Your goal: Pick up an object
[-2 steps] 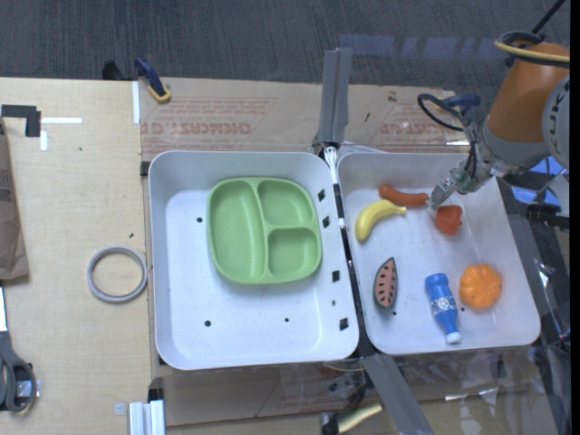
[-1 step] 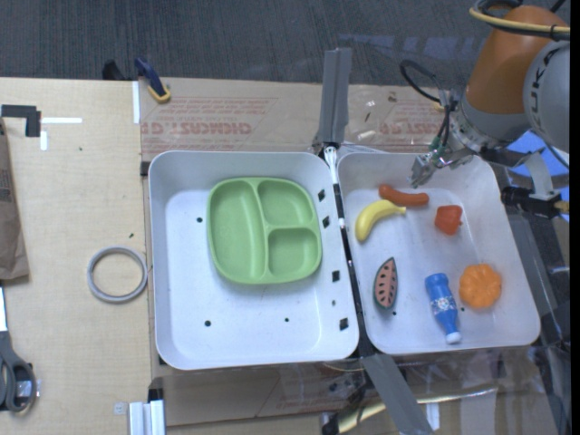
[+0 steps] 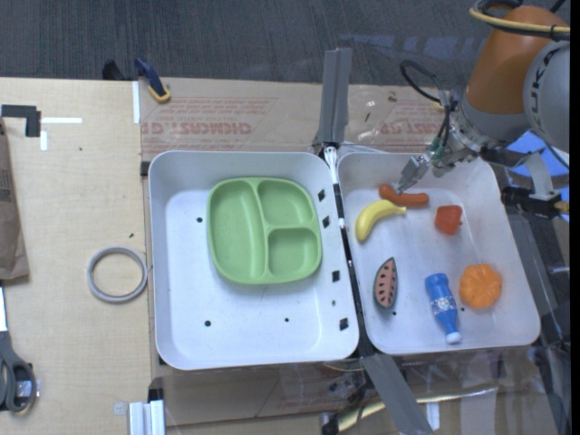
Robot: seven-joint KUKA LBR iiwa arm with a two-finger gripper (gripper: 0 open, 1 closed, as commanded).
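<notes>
Gripper (image 3: 415, 174) low in the right bin (image 3: 507, 243), tips just above the sausage (image 3: 404, 197) — jaw state, cannot tell. Banana (image 3: 375, 217) touches the sausage's near side; green plate (image 3: 265, 229) well left.

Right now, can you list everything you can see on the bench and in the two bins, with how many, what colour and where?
Shallow white plastic bins: two, white, side by side on the bench.
Green divided plastic plate: one, green, in the left-hand bin.
Yellow toy banana: one, yellow, upper left of the right-hand bin.
Orange-red toy sausage: one, orange-red, just above the banana.
Small red toy block: one, red, right of the sausage.
Toy watermelon slice: one, red with a green rind, lower left of the right-hand bin.
Blue plastic bottle: one, blue with a white cap, lower middle.
Round orange toy fruit: one, orange, right of the bottle.
Grey tape ring: one, grey, on the wooden bench left of the bins.
End effector: one, dark, over the sausage.
</notes>
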